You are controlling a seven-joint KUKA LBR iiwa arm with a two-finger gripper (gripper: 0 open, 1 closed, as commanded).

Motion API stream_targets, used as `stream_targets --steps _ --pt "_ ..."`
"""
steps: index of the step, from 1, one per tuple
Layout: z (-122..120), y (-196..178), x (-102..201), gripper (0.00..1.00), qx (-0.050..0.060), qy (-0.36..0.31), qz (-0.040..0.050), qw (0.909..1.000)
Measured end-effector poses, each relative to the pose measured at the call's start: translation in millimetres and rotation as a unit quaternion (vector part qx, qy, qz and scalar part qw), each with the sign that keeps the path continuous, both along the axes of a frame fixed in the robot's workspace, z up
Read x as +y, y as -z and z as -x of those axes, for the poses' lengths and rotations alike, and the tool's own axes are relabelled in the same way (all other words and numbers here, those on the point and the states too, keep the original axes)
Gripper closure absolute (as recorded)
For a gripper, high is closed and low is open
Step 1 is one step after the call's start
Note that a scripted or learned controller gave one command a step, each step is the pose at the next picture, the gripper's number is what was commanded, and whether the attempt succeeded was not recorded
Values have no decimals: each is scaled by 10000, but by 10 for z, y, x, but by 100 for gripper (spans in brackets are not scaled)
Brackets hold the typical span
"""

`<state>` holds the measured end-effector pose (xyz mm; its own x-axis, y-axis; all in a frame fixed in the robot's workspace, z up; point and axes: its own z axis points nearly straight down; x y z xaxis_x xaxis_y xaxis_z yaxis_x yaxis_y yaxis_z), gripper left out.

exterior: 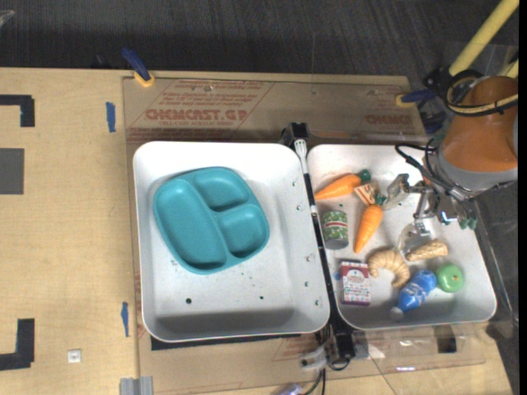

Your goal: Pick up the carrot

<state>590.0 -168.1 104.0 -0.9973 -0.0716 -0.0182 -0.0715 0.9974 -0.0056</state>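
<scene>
Two orange carrots lie in the right bin (473, 245). One carrot (338, 188) lies near the bin's far left corner, its green top pointing right. The other carrot (368, 225) lies just below it, tip pointing toward the near side. My gripper (417, 227) hangs over the middle of the right bin. It is to the right of both carrots and apart from them, just above a tan bread piece (426, 251). The view shows nothing held in it.
The right bin also holds a small green-labelled can (334, 227), a red box (355, 283), a croissant (389, 262), a blue toy (415, 293) and a green apple (450, 279). A teal divided plate (211, 217) sits in the left bin (156, 303).
</scene>
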Motion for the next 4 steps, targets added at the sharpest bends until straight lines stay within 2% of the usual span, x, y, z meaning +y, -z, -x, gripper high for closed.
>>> stream_targets --steps 1,2,3,4 --pt "211 140 290 0 22 -22 -14 10000" --pt "-122 143 689 0 24 1971 -44 9804" --pt "-234 147 735 0 33 3529 -63 9356" --pt "-615 154 660 0 142 4276 -2 9038"
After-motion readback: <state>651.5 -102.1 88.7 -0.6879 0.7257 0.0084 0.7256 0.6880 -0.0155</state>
